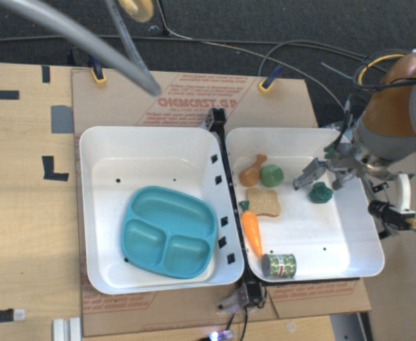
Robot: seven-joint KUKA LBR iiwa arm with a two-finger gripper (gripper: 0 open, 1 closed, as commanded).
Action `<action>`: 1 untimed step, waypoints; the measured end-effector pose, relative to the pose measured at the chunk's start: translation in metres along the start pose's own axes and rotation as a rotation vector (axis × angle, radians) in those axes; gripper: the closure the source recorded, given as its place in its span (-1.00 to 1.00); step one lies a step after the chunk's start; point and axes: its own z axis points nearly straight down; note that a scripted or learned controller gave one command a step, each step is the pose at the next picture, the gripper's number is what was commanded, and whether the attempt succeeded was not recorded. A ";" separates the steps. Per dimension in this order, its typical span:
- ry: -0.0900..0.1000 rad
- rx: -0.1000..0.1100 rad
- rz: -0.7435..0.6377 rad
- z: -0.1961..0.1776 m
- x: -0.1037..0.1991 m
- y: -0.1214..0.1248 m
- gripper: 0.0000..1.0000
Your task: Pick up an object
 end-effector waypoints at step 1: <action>-0.003 -0.014 -0.004 -0.008 0.000 0.003 -1.00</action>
